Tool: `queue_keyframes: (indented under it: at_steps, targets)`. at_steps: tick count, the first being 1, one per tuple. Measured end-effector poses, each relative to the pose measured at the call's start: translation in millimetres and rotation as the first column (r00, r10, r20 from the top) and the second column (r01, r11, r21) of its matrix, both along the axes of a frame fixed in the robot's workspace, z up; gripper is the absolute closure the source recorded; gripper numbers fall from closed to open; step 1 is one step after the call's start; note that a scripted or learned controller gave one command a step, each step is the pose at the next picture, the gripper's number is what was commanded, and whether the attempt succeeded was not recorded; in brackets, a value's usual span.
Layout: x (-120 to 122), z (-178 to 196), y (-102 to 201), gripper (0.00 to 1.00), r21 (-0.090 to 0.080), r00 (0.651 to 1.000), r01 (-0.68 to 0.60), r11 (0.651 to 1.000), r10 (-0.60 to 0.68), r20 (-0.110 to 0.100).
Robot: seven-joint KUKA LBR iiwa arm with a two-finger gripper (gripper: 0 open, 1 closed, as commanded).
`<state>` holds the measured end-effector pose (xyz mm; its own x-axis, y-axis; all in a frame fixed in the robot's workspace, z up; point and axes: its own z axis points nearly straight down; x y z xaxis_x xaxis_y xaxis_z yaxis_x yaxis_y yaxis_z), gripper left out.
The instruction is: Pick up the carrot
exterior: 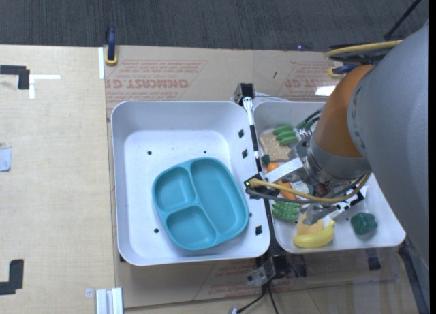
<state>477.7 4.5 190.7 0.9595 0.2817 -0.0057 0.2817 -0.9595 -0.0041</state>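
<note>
The carrot [286, 191], an orange sliver at centre right of the frame in the right bin [390, 236] beneath the pincer [303, 193], looks like light, stiff, smooth toy plastic, best pinched across its thicker middle; whether the pincer is open or closed I cannot tell.
</note>
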Motion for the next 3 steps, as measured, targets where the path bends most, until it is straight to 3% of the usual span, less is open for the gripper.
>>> queue_keyframes:
  at_steps: [1, 2, 3]
  targets:
    - [73, 0, -30, 0.0, -0.002, 1.0, -0.021, 1.0, 0.021, 0.001]
    - [44, 0, -4, 0.0, -0.002, 0.997, 0.076, 0.997, -0.076, -0.001]
    - [44, 0, -4, 0.0, -0.002, 0.997, 0.077, 0.997, -0.077, -0.001]
